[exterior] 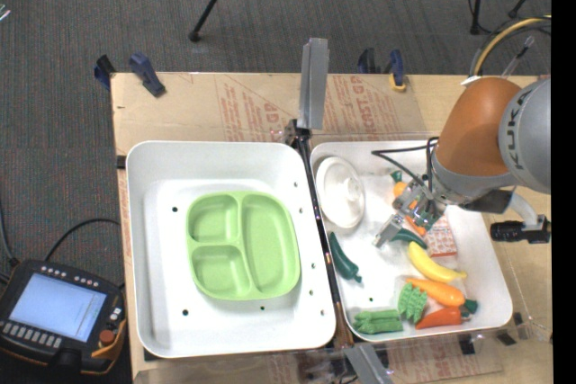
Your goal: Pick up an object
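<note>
Gripper point(402, 227) of the grey arm with the orange band point(481, 129) hangs low inside the right-hand shallow white bin point(500, 283), its fingers pointing down and toward the bin's middle. Whether they are spread or closed I cannot tell — they blur into the clutter beneath them, and nothing can be made out held between them.

Taking the round white bowl point(341, 191) at the bin's near-left corner as the landmark: the gripper sits just to the bowl's right. A dark green pepper-shaped toy point(344, 257) lies below the bowl along the bin's left wall. The yellow toy banana point(433, 263) lies lower right of the bowl, just beyond the gripper tips, with a pale boxy pack with red print point(442, 239) beside it. Further from the bowl, at the bin's bottom edge, lie an orange toy carrot point(438, 290), a red-orange pepper-like toy point(441, 317) and a flat green ridged piece point(379, 320). A small orange object point(399, 188) sits right of the bowl, close to the wrist. The left bin point(148, 193) holds a light green sectioned plate point(243, 245).

The likeliest target seems to be whatever lies directly under the tips — possibly the banana's upper end. To do it well, the fingers should straddle one item across its narrow width, clear of the boxy pack, and close fully before any lift, then rise straight up.
</note>
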Controlling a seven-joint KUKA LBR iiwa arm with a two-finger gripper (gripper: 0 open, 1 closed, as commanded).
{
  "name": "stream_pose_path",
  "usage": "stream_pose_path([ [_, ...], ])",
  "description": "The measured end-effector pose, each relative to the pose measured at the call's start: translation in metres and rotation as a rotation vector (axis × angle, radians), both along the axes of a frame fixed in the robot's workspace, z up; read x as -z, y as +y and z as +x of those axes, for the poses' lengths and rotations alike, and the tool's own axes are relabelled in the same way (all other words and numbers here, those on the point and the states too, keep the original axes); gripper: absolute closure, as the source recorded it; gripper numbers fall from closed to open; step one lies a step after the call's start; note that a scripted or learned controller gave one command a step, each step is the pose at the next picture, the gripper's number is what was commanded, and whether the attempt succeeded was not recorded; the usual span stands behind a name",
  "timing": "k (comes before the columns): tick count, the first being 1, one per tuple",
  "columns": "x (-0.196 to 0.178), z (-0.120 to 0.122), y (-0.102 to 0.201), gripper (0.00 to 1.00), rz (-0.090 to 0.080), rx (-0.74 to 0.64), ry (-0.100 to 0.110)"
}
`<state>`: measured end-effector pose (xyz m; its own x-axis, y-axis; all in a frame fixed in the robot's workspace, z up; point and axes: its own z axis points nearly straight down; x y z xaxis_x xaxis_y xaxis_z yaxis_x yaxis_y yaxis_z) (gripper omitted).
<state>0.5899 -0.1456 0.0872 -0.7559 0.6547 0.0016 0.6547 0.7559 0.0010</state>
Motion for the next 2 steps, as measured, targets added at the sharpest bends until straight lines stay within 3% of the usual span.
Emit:
stream_pose_path([
  [1,0.001,-0.11,-0.005,0.0,0.0,0.107,0.003],
  [2,0.0,-0.007,0.009,0.0,-0.001,0.214,-0.001],
])
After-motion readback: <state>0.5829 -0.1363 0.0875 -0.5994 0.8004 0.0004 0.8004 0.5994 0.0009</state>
